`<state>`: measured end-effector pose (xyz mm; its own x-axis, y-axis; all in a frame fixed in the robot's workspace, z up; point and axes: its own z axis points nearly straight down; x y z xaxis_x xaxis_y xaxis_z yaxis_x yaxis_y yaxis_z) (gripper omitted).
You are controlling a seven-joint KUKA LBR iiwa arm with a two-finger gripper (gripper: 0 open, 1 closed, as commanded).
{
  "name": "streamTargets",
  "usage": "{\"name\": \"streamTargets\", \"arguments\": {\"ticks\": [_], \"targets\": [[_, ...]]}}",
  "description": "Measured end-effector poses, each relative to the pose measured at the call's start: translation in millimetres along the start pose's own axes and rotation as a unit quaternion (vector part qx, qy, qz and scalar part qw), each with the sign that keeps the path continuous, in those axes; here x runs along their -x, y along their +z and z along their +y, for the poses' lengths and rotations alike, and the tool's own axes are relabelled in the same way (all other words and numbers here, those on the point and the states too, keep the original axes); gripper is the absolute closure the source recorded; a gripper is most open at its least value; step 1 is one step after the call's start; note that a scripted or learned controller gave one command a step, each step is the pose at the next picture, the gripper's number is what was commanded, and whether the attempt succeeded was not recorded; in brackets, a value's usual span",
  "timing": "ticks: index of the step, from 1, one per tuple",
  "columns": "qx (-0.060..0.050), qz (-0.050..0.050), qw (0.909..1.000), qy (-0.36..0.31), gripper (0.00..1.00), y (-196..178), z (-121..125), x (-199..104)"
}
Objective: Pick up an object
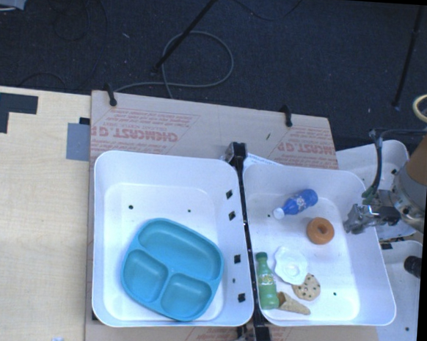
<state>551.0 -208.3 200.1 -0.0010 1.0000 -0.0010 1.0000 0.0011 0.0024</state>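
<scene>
Claw: my claw (358, 218) hangs at the right edge of the right bin (370, 289), level with the doughnut. From this angle I cannot tell its opening, and I see nothing held in it.
Arm: my arm (417, 171) comes in from the right side, over the bench beside the right bin.
Doughnut: a brown doughnut (320, 230) lies flat on the bin floor, just left of my claw, apart from it.
Bottle, blue: a small blue bottle (297, 203) with a white cap lies on its side, up and left of the doughnut.
Bottle, green: a green bottle (266, 281) lies along the left wall of the right bin, cap toward the far side.
Fried egg: a white toy egg (291, 266) lies just right of the green bottle.
Cookie: a speckled cookie (307, 287) lies just below the egg.
Cone: a tan cone-shaped piece (292, 304) lies beside the cookie, near the bin's front wall.
Left bin: the left bin (117, 173) holds a blue divided plate (173, 268), lying flat with three compartments.
</scene>
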Motion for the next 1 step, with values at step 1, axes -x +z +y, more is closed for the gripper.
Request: {"name": "streamTargets", "arguments": {"ticks": [1], "targets": [[-0.001,0.000,1.0000,0.000,1.00,-18.5,0.3,1.0]]}}
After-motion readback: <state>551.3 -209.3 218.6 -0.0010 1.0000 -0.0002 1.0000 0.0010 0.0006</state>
